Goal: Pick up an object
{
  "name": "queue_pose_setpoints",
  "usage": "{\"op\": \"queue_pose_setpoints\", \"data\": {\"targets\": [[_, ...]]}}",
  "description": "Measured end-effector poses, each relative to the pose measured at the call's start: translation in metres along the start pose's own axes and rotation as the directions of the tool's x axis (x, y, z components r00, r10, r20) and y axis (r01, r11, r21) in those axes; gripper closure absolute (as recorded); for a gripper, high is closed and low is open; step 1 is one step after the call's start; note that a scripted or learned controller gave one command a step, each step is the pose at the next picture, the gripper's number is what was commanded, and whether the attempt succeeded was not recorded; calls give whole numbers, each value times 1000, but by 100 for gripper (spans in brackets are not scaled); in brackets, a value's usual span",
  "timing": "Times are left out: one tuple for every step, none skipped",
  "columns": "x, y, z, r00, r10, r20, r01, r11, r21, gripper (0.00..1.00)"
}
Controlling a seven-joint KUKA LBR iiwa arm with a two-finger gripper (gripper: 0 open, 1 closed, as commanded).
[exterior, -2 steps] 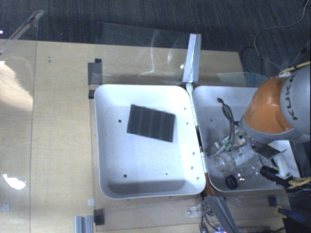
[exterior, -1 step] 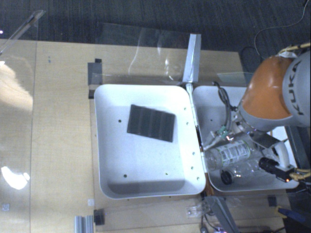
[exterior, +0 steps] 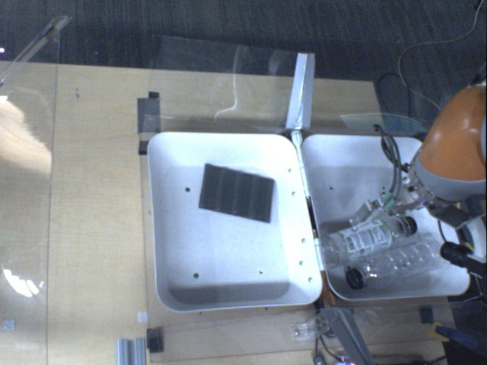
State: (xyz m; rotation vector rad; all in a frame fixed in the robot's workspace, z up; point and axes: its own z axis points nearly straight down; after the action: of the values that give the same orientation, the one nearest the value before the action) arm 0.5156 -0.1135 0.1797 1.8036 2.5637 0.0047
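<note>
A dark grey ribbed rectangular pad [exterior: 237, 192] lies flat in the left bin [exterior: 171, 280]. In the right bin [exterior: 335, 166] lie two clear plastic bottles. One bottle with a white label [exterior: 365, 239] is tilted across the middle. The other bottle [exterior: 392, 265] rests along the front wall, its black cap [exterior: 354, 277] pointing left. My gripper [exterior: 389, 204] reaches in from the right, just above the upper end of the labelled bottle. The grey wrist and orange band [exterior: 456, 139] hide part of the bin's right side.
A clear upright divider [exterior: 300, 90] stands behind the seam between the bins. Cables [exterior: 392, 154] hang off the wrist over the right bin. Black brackets [exterior: 150, 109] sit at the left bin's corners on the wooden bench.
</note>
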Motion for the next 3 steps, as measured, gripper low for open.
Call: {"op": "queue_pose_setpoints", "data": {"targets": [[-22, -6, 89, 983, -186, 4, 186, 983, -9, 0], [12, 21, -59, 984, -180, 2, 180, 984, -4, 0], [-4, 43, 58, 982, -186, -1, 186, 982, 0, 0]]}}
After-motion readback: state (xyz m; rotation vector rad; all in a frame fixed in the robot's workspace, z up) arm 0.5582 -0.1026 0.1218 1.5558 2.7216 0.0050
